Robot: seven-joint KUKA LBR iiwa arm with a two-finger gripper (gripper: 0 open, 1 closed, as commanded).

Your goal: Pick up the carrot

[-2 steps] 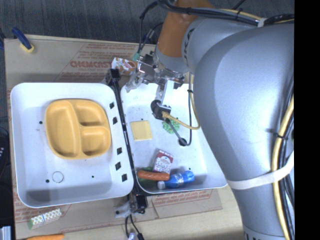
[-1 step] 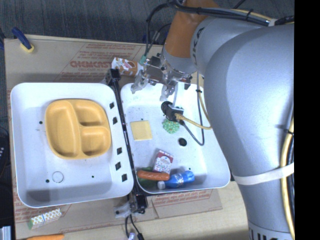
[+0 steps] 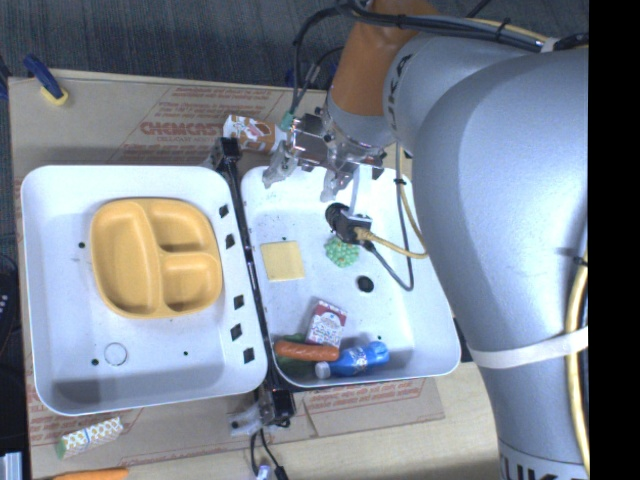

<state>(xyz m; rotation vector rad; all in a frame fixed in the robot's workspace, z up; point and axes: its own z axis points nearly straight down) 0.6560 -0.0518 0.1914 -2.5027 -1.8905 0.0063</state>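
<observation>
The carrot (image 3: 307, 349), a short orange-red stick, lies at the near edge of the right bin (image 3: 425, 313). It touches a blue bottle (image 3: 356, 359) on its right and sits just below a small red and white carton (image 3: 325, 322). My gripper (image 3: 303, 176) hangs over the far end of the same bin, well away from the carrot. Its fingers are spread open with nothing between them.
A yellow cheese slice (image 3: 283, 261) and a green clump of peas (image 3: 342, 252) lie mid-bin. A yellow cable (image 3: 395, 253) loops from the wrist over the bin. The left bin (image 3: 50, 268) holds a yellow divided plate (image 3: 155, 256). A small wrapped packet (image 3: 249, 130) rests behind the bins.
</observation>
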